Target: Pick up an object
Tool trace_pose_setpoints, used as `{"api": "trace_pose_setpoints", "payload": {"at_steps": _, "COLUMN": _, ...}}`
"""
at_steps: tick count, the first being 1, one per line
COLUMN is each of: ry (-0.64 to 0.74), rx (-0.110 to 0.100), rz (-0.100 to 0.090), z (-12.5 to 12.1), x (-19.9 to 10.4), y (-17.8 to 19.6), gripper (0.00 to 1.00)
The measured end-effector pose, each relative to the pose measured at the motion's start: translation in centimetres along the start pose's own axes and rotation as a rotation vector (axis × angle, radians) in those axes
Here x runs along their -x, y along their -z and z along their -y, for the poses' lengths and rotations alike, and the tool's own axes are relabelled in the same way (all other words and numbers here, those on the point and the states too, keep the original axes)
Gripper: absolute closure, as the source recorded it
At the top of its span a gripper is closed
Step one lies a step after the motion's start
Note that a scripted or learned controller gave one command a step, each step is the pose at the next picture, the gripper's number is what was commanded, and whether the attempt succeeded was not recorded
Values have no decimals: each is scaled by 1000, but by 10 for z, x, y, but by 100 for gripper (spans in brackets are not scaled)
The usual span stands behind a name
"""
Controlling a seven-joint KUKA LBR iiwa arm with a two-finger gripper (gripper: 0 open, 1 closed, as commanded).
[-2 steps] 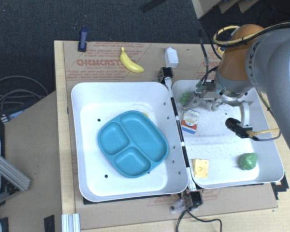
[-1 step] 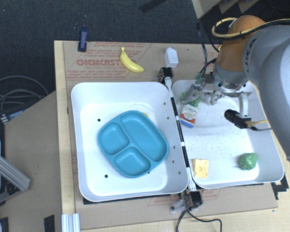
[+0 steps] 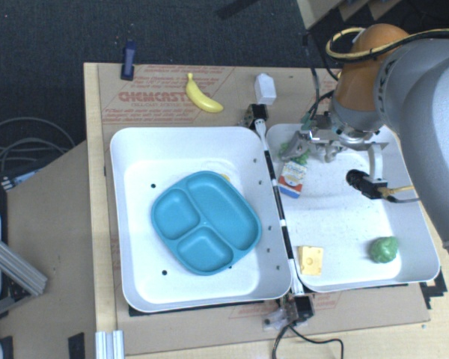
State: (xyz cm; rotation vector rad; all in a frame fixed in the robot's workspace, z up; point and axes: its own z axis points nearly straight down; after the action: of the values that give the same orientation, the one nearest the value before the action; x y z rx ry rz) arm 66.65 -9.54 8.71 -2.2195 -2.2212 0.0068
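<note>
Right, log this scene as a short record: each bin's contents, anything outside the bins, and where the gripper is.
left bin: blue divided plate
right bin: small carton, yellow square piece, green lump
bench, outside the bins: banana
gripper: over the right bin's far corner nearest the left bin, close to the small carton
holding anything: cannot tell from this view

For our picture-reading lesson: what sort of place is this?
Probably a robotics lab: a robot arm reaches over one of two white bins, a blue divided plate lies in the other, and loose cables trail on the floor.
</note>
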Motion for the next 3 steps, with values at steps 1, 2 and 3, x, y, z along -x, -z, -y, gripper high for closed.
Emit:
{"api": "trace_pose_setpoints", "payload": {"at_steps": 1, "ry": 2, "rx": -5, "rz": -6, "z": 0, "x": -2, "y": 11, "gripper": 100}}
{"api": "trace_pose_setpoints", "payload": {"at_steps": 2, "ry": -1, "rx": 15, "rz": 0, "z": 64, "x": -2, "y": 2, "gripper": 100}}
{"api": "trace_pose_setpoints", "payload": {"at_steps": 3, "ry": -2, "rx": 5, "rz": -1, "z": 67, "x": -2, "y": -3, "gripper": 0}}
